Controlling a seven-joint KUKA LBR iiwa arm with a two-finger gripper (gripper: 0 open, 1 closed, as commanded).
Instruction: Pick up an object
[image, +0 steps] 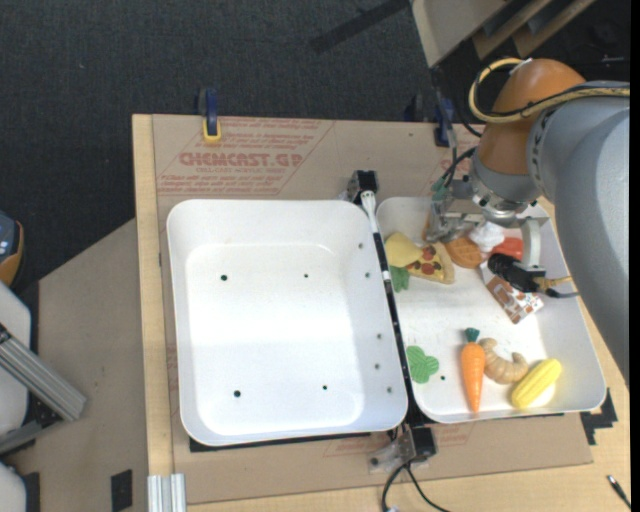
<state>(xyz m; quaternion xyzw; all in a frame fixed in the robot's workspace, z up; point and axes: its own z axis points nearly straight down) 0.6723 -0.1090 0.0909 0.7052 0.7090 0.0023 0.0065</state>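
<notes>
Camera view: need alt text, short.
A grey arm with an orange band reaches from the right, its gripper low over toy food at the back of the right bin. A carrot and corn cob lie nearer the front, beside the left bin.
</notes>
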